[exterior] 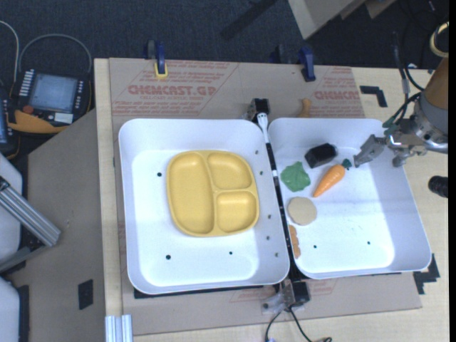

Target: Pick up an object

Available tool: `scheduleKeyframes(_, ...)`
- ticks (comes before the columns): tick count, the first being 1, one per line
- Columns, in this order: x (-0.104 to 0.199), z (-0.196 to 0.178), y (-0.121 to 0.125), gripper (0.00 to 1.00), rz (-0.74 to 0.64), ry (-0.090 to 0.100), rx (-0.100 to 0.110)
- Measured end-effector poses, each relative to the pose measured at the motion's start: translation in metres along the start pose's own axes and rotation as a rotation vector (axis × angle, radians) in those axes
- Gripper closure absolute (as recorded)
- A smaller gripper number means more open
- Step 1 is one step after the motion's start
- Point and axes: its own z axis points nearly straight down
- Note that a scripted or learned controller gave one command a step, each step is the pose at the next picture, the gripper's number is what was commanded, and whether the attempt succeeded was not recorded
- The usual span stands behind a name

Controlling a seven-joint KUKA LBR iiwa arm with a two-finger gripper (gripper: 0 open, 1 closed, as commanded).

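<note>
The gripper (382, 150) is seen with fingers spread, nothing pinched; the carrot (329, 180) is found just left, the black block (320, 154) beyond it.

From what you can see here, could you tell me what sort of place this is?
Probably a robotics lab test bench: two white bins on a clamped board, a handheld controller pendant beside it, and toy items such as a carrot and a yellow divided plate.

Yellow tray (211, 192); orange carrot (329, 181); green piece (295, 176); black block (320, 154).
</note>
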Motion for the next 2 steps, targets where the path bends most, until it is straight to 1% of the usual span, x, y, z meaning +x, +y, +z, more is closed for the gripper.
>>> scheduleKeyframes(1,-0.001,0.051,-0.011,0.00,0.000,0.001,0.002)
scheduleKeyframes(2,0.000,0.104,-0.011,0.00,-0.001,0.001,0.000)
